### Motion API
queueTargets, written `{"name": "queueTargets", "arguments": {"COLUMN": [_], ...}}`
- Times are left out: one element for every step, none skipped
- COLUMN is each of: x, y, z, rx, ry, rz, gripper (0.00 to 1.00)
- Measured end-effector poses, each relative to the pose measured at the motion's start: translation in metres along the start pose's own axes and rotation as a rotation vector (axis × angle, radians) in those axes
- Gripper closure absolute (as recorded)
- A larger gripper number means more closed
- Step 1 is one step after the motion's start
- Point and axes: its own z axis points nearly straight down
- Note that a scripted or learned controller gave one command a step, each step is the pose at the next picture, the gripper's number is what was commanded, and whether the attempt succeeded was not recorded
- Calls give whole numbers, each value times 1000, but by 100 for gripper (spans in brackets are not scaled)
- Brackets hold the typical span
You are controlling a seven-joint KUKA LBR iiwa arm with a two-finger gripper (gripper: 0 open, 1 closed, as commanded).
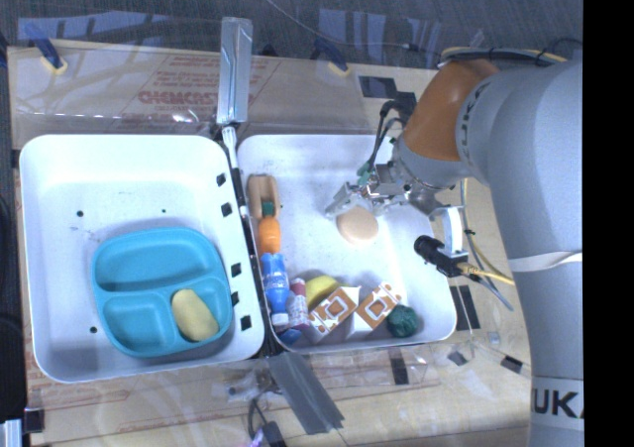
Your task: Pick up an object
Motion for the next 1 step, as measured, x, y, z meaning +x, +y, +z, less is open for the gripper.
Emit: {"name": "queueTargets", "arguments": {"x": [0], "y": [1], "z": [-11], "rx": [-2], "ry": [-1], "rz": [-5], "gripper": [100]}}
